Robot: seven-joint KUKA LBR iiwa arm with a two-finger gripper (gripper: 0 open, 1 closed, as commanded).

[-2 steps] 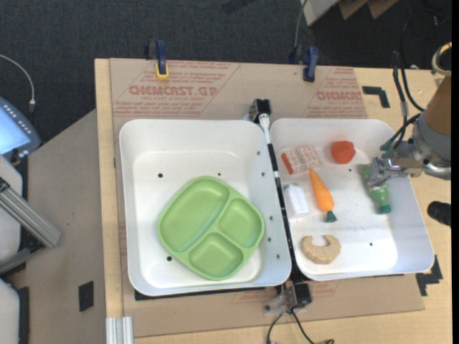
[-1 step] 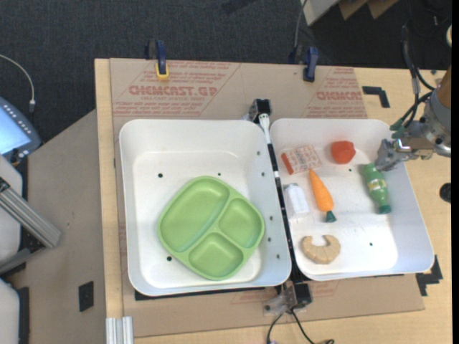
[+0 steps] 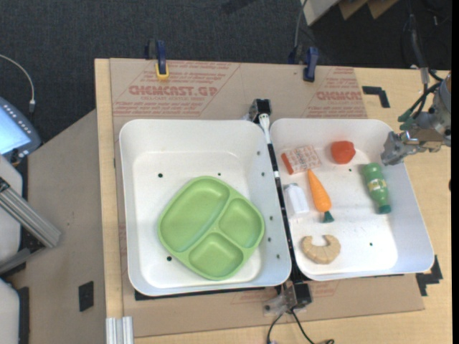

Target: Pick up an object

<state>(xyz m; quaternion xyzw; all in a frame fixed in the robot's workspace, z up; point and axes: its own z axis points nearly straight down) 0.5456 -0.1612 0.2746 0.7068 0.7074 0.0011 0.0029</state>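
Observation:
The right bin point(image 3: 401, 253) holds several objects: a green bottle point(image 3: 376, 186), a red tomato-like piece point(image 3: 343, 151), an orange carrot point(image 3: 319, 193), a small packet with red print point(image 3: 300, 158), a white block point(image 3: 295, 198) and a tan croissant-shaped piece point(image 3: 320, 249). My gripper point(image 3: 396, 151) hangs at the bin's upper right edge, just above and right of the green bottle. Nothing shows between its fingers.
The left bin point(image 3: 136, 213) holds a green divided plate point(image 3: 211, 226). Two clamps point(image 3: 162, 58) point(image 3: 310, 63) stand on the cardboard at the back. A black bracket point(image 3: 259, 110) sits between the bins at the far edge.

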